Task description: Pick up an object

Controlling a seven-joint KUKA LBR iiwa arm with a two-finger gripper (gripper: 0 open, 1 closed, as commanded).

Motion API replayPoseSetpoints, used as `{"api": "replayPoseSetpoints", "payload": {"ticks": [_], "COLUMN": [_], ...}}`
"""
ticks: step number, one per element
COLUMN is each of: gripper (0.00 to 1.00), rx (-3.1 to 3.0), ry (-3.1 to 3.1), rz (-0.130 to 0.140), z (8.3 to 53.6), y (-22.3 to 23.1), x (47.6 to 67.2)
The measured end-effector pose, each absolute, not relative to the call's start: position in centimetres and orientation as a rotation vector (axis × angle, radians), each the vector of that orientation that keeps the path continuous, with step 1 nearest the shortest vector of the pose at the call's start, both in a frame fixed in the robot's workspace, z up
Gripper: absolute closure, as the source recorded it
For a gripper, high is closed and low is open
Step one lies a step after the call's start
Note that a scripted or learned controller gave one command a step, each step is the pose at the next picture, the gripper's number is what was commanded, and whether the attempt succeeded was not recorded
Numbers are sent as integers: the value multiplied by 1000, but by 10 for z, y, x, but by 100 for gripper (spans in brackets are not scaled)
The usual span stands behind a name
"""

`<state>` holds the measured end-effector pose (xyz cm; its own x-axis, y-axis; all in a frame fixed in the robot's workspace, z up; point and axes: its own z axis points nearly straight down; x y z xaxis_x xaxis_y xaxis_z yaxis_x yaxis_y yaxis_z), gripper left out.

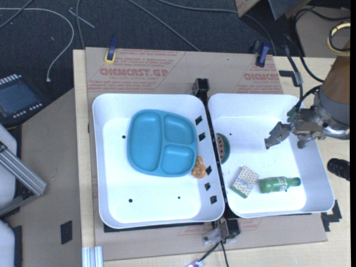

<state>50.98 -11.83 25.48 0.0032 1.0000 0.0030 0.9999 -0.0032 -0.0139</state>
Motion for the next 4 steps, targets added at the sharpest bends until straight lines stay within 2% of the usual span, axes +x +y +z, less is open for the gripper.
{"api": "replayPoseSetpoints", "payload": {"ticks": [1,4], "gripper": [0,0], "rx": [-2220,-2216], "ry": [-2220,-2216], "rz": [0,5], "z": [261,126], "y": [-118,-99], "x": [512,503]}}
